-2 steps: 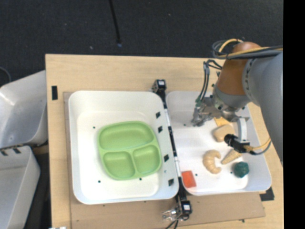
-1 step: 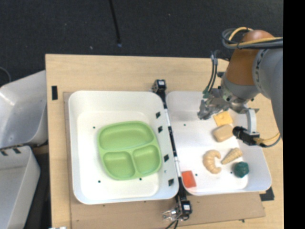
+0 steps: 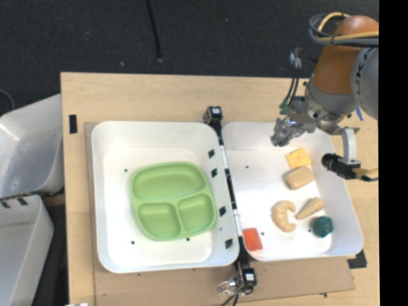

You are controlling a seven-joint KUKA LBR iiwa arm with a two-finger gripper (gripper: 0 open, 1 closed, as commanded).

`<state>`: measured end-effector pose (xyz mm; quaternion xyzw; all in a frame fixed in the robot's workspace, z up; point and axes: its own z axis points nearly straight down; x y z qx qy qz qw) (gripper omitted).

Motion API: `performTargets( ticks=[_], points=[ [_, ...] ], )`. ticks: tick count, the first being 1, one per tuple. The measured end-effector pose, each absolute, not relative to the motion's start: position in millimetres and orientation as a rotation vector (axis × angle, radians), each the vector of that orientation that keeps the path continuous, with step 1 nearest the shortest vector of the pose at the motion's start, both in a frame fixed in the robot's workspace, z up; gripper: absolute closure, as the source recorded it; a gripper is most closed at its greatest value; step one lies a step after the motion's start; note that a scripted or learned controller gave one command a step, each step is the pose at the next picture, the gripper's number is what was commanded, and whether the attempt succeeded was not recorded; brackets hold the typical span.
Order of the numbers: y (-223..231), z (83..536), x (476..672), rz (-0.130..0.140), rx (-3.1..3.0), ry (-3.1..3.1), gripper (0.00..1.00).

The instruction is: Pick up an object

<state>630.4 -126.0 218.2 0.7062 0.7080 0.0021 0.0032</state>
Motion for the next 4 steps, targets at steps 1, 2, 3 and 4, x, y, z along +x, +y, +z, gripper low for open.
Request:
performTargets(
  ticks=[1,2,3,4],
  points=[
    [-127,257,631.5,0.004,2.215,2.221,1.0],
    [-69,262,635.2,0.003,2.213,2.227,1.0],
    [-23,250,646.6,0.001,2.215,2.226,1.0],
    [22,250,640.9,-0.001,2.216,2.228,1.0]
  ],
)
